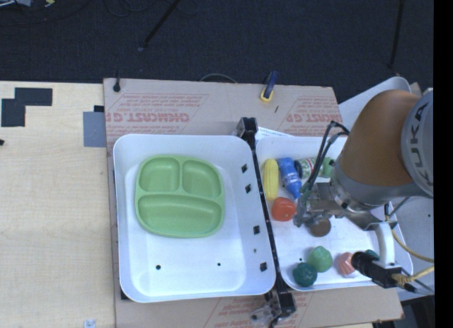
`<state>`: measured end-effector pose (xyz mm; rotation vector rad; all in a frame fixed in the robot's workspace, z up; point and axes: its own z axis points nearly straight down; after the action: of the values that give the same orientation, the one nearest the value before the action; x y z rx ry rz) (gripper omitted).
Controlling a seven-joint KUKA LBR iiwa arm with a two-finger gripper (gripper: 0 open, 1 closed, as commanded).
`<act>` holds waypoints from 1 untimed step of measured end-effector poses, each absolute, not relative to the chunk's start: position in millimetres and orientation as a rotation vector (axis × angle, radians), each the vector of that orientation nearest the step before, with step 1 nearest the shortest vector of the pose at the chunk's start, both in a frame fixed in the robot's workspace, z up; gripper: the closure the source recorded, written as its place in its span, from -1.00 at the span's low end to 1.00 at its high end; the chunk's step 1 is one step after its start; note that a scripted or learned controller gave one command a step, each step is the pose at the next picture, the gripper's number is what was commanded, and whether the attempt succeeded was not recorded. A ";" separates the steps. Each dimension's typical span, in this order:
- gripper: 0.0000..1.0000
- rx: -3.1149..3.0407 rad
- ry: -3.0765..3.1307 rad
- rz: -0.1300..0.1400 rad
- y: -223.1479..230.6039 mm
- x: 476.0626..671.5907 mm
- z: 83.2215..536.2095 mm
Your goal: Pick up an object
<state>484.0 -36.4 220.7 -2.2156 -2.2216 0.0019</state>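
My gripper (306, 217) hangs low in the right bin (333, 277), beside an orange-red ball (282, 210) on its left and a brown round object (320, 228) at its lower right. A yellow corn cob (270, 178) and a blue bottle-like object (289, 176) lie just beyond it. A green ball (321, 258), a dark teal ball (305, 275) and a pink object (345, 263) rest near the bin's front edge. The wrist hides the fingertips.
The left bin (141, 270) holds a light green divided plate (180, 196). A black divider (259, 206) separates the two bins. My arm's large orange and grey body (382, 153) covers the right bin's far right part. A green-white object (311, 167) lies partly under the arm.
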 end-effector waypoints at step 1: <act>1.00 -2.218 -2.222 0.001 -37.2 475.6 236.2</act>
<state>475.6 -37.2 236.2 -2.2183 -2.2219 0.0009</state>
